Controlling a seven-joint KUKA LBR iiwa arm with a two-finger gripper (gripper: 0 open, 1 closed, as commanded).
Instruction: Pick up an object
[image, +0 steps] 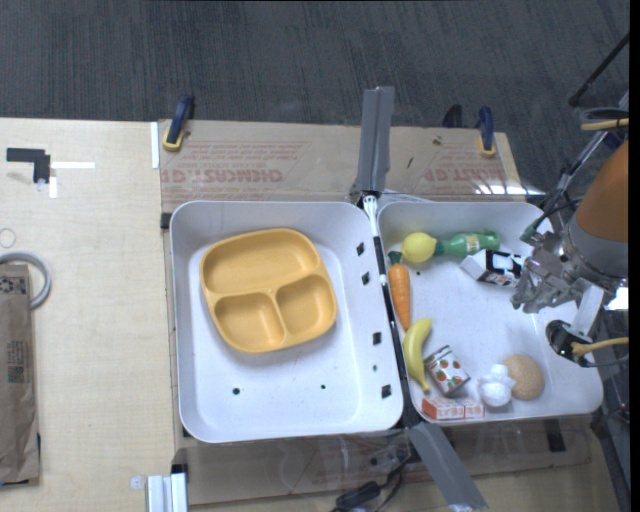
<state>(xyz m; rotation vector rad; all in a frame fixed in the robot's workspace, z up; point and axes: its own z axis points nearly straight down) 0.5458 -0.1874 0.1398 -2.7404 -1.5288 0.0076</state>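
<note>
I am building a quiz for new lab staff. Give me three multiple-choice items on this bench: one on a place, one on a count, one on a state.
1. Where does the yellow tray lie?
A. left bin
B. right bin
C. on the cardboard

2. How many compartments does the tray have?
A. two
B. three
C. five

3. How does the carrot lie?
A. standing upright in a cup
B. inside the tray
C. flat on the bin floor, near the divider

Answers:
1 A, it rests in the left bin.
2 B, one long section and two smaller ones show.
3 C, it lies in the right bin between the lemon and the banana.
</note>
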